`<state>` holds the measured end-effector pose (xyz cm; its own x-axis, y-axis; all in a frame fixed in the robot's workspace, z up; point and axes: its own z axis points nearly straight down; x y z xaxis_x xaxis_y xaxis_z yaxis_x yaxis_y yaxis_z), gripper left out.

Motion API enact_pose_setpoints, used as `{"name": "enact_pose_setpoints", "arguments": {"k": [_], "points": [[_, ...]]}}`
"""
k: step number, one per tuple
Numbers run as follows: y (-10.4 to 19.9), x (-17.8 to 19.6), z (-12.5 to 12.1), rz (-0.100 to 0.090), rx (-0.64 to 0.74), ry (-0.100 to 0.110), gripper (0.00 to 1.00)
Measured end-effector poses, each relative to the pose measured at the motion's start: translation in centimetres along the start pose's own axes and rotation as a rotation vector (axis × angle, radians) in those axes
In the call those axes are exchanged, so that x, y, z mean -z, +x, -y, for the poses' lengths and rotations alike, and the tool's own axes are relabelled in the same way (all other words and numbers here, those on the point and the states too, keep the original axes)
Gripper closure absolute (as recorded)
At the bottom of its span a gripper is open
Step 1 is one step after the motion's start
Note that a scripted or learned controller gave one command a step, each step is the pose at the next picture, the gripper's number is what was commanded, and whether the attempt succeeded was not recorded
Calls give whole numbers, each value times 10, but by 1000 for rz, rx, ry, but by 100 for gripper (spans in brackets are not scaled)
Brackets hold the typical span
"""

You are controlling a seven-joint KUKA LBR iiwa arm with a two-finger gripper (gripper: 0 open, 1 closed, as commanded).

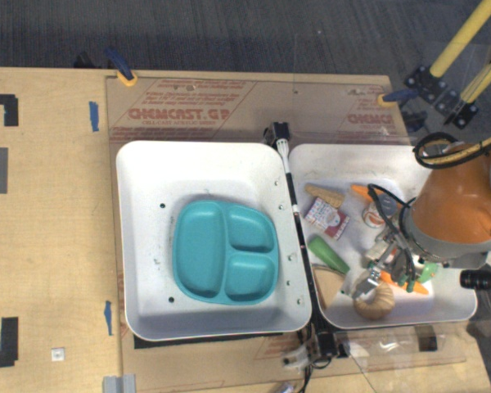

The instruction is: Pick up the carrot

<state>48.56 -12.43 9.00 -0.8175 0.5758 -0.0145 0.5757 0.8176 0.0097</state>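
Plywood bench with a cardboard sheet [254, 105] under two white bins, dark carpet behind it all. So the carrot [417, 283] looks to be that orange bit with a green end poking out near the front right of the right bin [327, 158], right under the arm's wrist, and most of it is hidden by the hardware. There's another small orange sliver [359, 191] further back in the same bin, so honestly I can't be fully sure which one is the carrot, but the one at the gripper [376, 275] is my bet. Gripper is down in the bin just beside it, and the cables and wrist block the fingertips, so I cannot tell how wide it is or whether anything is actually in it. If I were tuning this step, I'd want the fingers straddling the carrot across its narrow width, not along it, and low enough to get under the rounded top so it doesn't squirt out. Crowding is the real problem: a tan round thing [375, 301] sits touching or just beside the gripper at the front, with a green vegetable [328, 255], a small printed packet [322, 215] and a tan cone-ish piece [324, 193] further left. Over in the left bin [147, 244] a teal divided plate [226, 252] sits well apart from everything.
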Motion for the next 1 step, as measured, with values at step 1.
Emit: {"name": "enact_pose_setpoints", "arguments": {"k": [1], "points": [[7,0,-6,0,-235,6,0]]}}
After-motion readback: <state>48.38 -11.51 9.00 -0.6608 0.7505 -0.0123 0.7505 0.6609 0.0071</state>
